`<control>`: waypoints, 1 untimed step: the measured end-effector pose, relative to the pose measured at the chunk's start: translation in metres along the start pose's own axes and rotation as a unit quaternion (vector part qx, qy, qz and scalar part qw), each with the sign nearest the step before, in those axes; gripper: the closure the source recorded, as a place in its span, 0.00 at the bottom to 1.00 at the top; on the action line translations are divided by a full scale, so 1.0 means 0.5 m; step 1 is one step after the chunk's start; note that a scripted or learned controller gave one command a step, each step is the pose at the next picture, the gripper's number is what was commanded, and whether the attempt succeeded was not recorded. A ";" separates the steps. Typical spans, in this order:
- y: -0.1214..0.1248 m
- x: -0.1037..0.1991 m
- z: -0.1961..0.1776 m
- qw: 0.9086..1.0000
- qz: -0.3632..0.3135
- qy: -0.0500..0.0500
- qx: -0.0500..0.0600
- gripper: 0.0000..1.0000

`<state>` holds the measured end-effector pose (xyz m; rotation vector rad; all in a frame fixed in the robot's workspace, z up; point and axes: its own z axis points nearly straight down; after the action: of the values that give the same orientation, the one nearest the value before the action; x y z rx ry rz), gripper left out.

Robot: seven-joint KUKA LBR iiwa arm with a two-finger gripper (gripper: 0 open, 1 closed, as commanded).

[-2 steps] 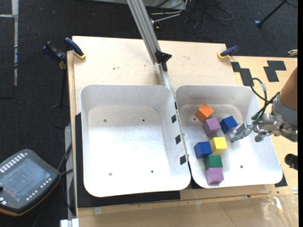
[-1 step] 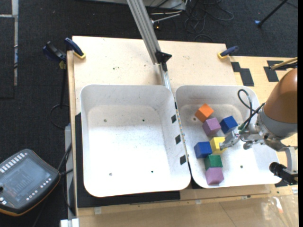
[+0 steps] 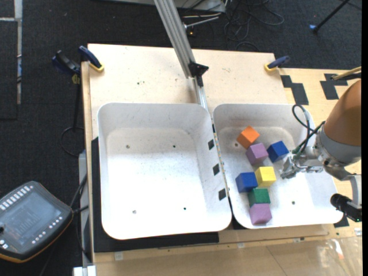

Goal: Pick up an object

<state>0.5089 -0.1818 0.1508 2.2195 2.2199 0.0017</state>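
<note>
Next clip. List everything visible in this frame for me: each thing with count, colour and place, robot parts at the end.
Bins: 2, white, side by side on the bench; left bin, right bin.
Blocks: 7, all in the right bin: orange block, upper purple block, upper blue block, yellow block, lower blue block, green block, lower purple block.
Clamps: 2, blue and yellow, at the bench's far corners; left clamp, right clamp.
Metal rail: 1, silver, slanting down to the bins' shared edge.
Handheld controller: 1, grey and orange, on the floor at lower left.
Arm: 1, grey and orange, entering from the right.
Gripper: 1, over the right bin, beside the yellow block.
</note>
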 end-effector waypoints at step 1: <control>0.020 -0.010 -0.115 1.000 -0.001 -0.001 -0.002 1.00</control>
<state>0.5186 -0.1869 0.2081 2.2146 2.2196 0.0041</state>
